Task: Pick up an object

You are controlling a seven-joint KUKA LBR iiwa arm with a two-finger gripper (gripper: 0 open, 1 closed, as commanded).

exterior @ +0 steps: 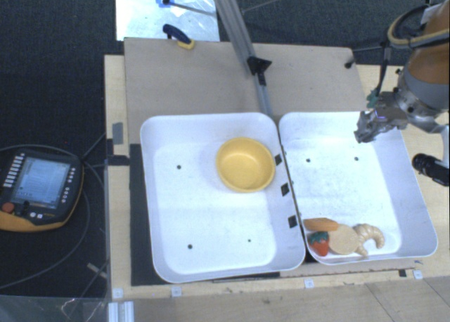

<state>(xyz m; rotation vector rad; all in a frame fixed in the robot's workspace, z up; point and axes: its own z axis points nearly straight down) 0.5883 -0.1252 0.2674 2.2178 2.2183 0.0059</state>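
Gripper point(367, 131), finger state indeterminate, hangs well apart from the clustered food point(344, 237); crowding risks a missed grasp.

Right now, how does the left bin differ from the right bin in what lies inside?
The left bin holds one yellow bowl, near its far right corner; the right bin holds small food-like pieces bunched at its near edge. The gripper hangs over the right bin, not the left. Both bins are shallow and white.
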